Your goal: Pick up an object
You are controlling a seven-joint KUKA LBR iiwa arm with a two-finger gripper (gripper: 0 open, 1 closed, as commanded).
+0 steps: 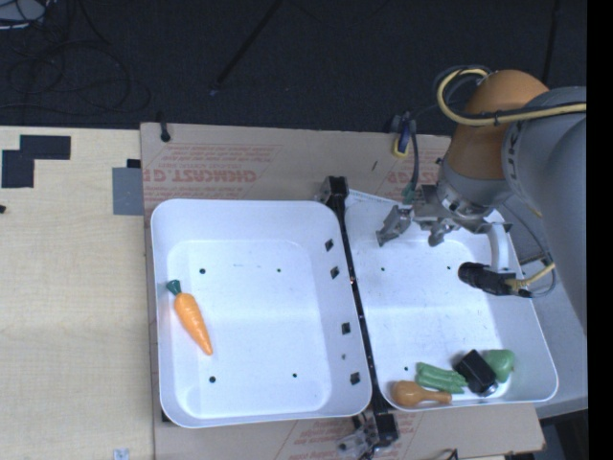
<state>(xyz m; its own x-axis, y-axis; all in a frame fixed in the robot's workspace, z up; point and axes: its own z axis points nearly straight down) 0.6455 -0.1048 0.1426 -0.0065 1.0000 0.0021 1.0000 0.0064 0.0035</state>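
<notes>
Camera view — gripper (pixel 416 226) open above right bin (pixel 402 295), nothing held.

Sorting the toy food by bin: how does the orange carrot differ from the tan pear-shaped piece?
The orange toy carrot with a green top lies alone in the left white bin, long and tapered. The tan pear-shaped toy lies in the right white bin, rounder and paler, touching a green toy vegetable near the front rim. Both lie flat, away from the gripper.
</notes>
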